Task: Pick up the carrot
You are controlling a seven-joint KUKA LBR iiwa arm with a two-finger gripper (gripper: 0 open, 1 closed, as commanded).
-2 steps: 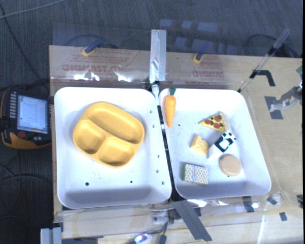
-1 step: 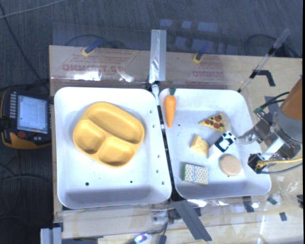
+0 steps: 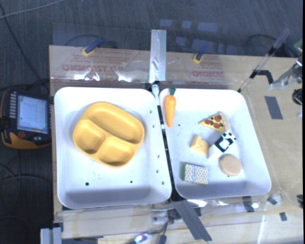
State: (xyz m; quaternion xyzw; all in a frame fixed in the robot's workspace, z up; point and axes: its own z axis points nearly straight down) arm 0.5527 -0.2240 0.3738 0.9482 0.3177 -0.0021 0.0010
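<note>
The carrot (image 3: 169,109) is small and orange with a green top. It lies in the right bin (image 3: 254,136), at the far left corner, lengthwise along the wall shared with the left bin. Its green end points to the far side. Nothing touches it or covers it.
The right bin also holds a pizza slice (image 3: 213,121), a cheese wedge (image 3: 199,144), a black-and-white cube (image 3: 224,141), a round tan disc (image 3: 230,164) and a patterned block (image 3: 195,173). A yellow divided tray (image 3: 108,133) lies in the left bin (image 3: 66,177). A pendant (image 3: 25,118) sits off the bench at left.
</note>
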